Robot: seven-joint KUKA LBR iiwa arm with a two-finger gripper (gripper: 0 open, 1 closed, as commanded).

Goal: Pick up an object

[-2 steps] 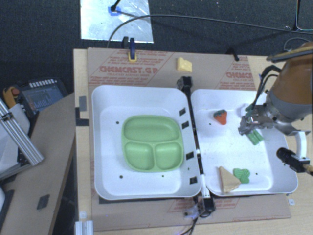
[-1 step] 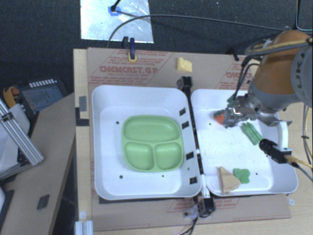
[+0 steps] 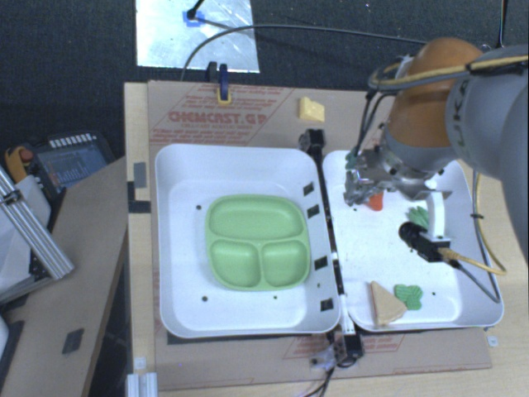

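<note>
Camera view, single fixed overhead, slanted.

Arm enters from the right of the frame, orange band at upper right. Gripper [image 3: 360,185] sits low over the upper left part of the right bin [image 3: 372,255], close to the divider between the bins. Open or closed: cannot tell, the wrist body covers it from this angle.

Right bin contents, candidates for the pick:
- small orange-red piece [image 3: 377,203], just beside the gripper at its lower right; contact not resolvable.
- green leafy piece [image 3: 419,217], right of the orange-red piece, partly covered by the arm.
- tan wedge [image 3: 384,304], lower centre of the bin, near the front wall.
- second green piece [image 3: 408,295], touching or just beside the wedge on its right.

Left bin [image 3: 178,180]: green divided plate [image 3: 256,241] in the middle, three compartments.

Outside the bins: yellow block [image 3: 312,109] on the cardboard sheet [image 3: 248,118], above the bins, centre of frame. Foil sheet [image 3: 194,19] at upper left.
</note>
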